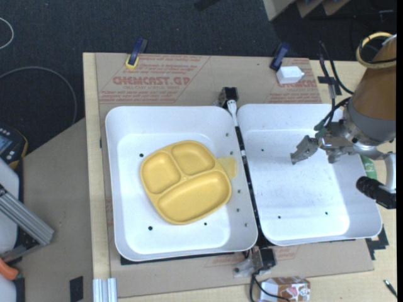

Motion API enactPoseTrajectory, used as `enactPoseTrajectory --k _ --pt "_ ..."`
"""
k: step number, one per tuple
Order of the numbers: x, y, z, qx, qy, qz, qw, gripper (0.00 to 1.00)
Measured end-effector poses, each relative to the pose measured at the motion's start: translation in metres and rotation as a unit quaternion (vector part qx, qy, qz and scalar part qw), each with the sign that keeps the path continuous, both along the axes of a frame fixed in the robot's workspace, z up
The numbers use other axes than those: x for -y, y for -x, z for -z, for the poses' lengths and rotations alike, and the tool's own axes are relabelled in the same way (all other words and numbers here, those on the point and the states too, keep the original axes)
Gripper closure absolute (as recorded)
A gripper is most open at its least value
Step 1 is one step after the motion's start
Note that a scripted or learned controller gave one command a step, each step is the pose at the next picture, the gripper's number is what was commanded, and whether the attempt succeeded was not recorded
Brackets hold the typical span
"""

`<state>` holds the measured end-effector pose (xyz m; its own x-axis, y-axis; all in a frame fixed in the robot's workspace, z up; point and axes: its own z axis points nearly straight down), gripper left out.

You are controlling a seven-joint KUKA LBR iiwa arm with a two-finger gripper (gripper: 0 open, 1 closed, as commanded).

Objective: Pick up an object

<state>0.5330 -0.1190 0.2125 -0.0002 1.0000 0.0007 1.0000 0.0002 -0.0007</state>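
Your target is the yellow plate (185, 181), a divided dish with two small compartments at the far side and one long compartment nearer you. It lies flat in the left bin (126, 137), roughly at the bin's middle and turned a little askew, so its right edge comes near the wall shared with the other bin. A pale yellow tab pokes out from under that right edge. The right bin (302, 225) sits just beside the left one, their rims touching along the middle, and its floor shows only faint specks and a few dark dots. You see the gripper (318, 151) above the far right part of the right bin, well apart from the plate. Its two fingers are spread, one reaching left toward the bin's middle and the other pointing down by the wrist, and nothing sits between them. The arm (374, 99) comes in from the right, its orange band above the grey wrist. Both bins rest on a brown board (157, 80) printed with red lettering. Two clips hold the board's far edge, a yellow one (133, 56) on the left and a blue and white one (284, 68) on the right.
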Motion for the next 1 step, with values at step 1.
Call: enactPoseTrajectory --k 1 --pt "-0.0639 0.0532 -0.1449 0.009 -0.0007 -0.004 1.0000 0.00"
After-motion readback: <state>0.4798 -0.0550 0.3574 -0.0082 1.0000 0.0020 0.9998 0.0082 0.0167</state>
